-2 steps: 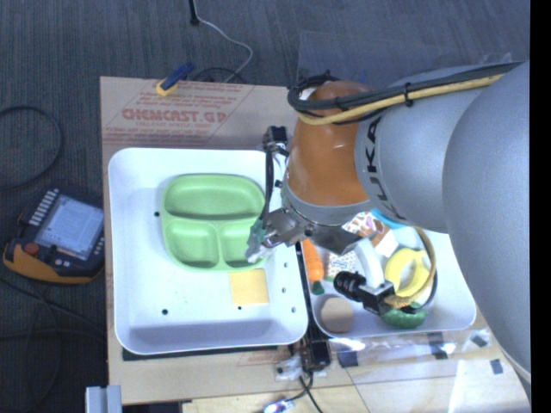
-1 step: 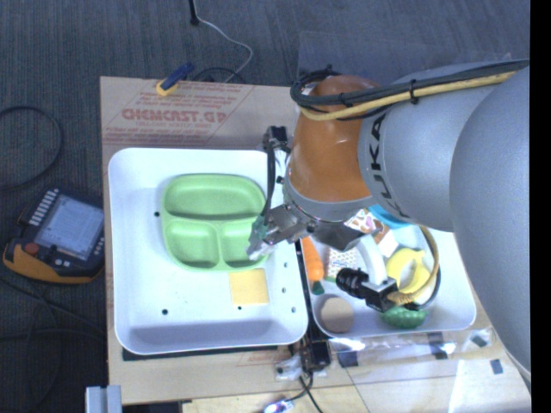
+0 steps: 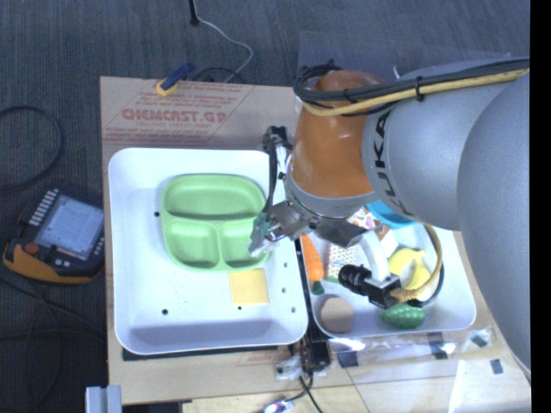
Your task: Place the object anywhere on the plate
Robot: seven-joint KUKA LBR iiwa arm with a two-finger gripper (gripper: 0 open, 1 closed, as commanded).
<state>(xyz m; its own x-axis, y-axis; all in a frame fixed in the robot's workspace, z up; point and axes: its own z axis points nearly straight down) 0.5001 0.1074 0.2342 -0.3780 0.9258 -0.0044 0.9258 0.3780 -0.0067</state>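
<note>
Camera view, single frame.

Left shallow white bin point(image 3: 138, 299) holds a light green plastic plate with three compartments point(image 3: 202, 198), lying flat in the far half of the bin. It has one long compartment on the far side and two smaller ones on the near side. A flat yellow square piece point(image 3: 250, 286) lies on the bin floor just beside the plate's near edge, toward the right. Whether it touches the rim cannot be resolved.

Gripper point(image 3: 263, 235) sits at the plate's right rim, by the near-right compartment and close to the wall shared by the two bins. Open or closed: cannot tell, since the tip is small and lost among metal parts. No held item can be confirmed. Grey arm with orange band point(image 3: 448, 144) covers much of the right shallow white bin point(image 3: 452, 308).

Right bin contents, as far as visible:
- slim orange carrot-shaped item point(image 3: 312, 261) along the left wall
- round brown item point(image 3: 337, 314) in the near-left corner
- dark green bumpy item point(image 3: 403, 317) by the near wall
- yellow curved item point(image 3: 415, 269) just beyond the green one
- multi-colour patterned packet point(image 3: 366, 222) partly under the wrist

Which of these is the object to be placed cannot be told; all of them lie off the plate.

Both bins rest on a brown board with red print point(image 3: 172, 114). A handheld screen unit with orange casing point(image 3: 58, 237) lies on the grey carpet, left of the bench.
</note>
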